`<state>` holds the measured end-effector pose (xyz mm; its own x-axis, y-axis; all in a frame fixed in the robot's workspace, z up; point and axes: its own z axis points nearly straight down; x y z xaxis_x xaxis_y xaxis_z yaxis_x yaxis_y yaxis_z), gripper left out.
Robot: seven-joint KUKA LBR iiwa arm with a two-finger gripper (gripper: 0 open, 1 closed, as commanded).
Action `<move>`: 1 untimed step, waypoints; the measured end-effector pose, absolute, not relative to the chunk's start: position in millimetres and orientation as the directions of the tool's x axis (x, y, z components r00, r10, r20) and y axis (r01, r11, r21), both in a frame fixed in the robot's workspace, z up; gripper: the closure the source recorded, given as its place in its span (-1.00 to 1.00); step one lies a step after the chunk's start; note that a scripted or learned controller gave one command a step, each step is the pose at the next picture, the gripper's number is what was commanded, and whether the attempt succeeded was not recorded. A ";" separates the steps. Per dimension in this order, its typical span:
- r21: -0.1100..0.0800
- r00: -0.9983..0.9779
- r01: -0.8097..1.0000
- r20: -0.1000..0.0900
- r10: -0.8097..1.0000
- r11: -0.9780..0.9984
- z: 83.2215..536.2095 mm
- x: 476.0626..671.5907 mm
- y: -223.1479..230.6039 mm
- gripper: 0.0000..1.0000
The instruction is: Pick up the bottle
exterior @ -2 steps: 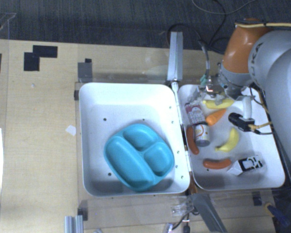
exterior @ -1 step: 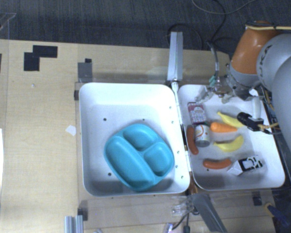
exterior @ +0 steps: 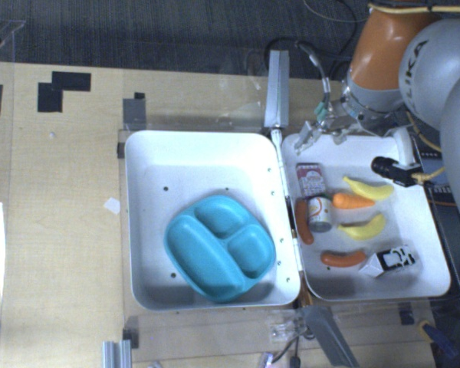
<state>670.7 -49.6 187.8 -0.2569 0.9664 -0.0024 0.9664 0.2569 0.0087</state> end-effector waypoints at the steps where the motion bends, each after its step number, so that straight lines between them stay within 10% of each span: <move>1: 0.006 -0.512 0.859 -0.004 0.859 0.512 132.7 635.3 -130.3 -1.00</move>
